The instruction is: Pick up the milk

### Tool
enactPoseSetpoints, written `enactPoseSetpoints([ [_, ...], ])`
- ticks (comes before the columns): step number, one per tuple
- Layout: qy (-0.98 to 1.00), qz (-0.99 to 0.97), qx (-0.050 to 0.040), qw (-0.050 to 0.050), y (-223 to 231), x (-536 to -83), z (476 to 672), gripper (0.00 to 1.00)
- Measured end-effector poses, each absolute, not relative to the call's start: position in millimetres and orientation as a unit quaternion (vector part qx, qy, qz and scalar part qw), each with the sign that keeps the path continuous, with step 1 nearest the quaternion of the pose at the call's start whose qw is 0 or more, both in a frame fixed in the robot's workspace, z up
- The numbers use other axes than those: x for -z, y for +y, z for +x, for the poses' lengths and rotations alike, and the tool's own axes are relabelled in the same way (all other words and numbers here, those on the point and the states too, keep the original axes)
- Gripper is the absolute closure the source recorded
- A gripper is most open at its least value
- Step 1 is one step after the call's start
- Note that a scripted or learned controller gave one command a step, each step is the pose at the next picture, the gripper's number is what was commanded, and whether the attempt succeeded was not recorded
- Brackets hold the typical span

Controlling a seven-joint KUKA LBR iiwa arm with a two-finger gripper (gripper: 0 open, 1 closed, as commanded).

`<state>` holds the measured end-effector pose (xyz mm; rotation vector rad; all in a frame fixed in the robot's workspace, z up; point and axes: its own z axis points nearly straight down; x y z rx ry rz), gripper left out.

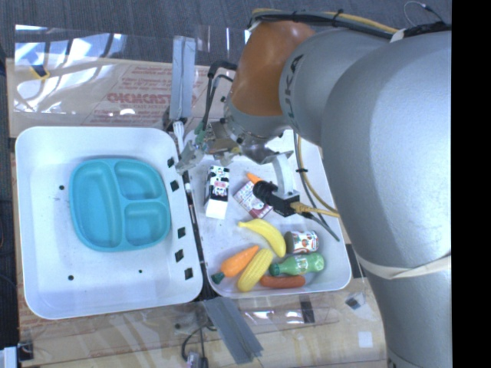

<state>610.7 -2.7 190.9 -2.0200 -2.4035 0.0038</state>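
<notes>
A wooden tabletop (100,336) carries two white bins. The left bin (38,282) holds a blue tray (119,203). The milk (219,191) lies at the right bin's (337,271) ten o'clock, just below the claw (201,146), whose grip I cannot tell.

The arm (383,167) was a thick, smooth body of light grey, rounded like a barrel, with a faint seam curving across its lower part. Above the wrist sat a broad glossy orange band (265,64), and dark raised lettering ran along the grey shell just beside it. Thin black and yellow cables (330,20) looped over the top of the band, and another black cable (211,90) trailed down its side. Below the band the wrist (245,129) narrowed into a grey metal flange.
</notes>
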Motion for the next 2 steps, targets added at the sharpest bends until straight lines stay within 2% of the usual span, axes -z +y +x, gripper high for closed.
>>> enactPoseSetpoints([
  [1,-0.784,-0.621,-0.0013,0.002,-41.3,-191.2,563.2,0.00],
  [2,-0.804,-0.594,-0.0007,0.001,-8.8,-191.2,587.9,0.00],
])
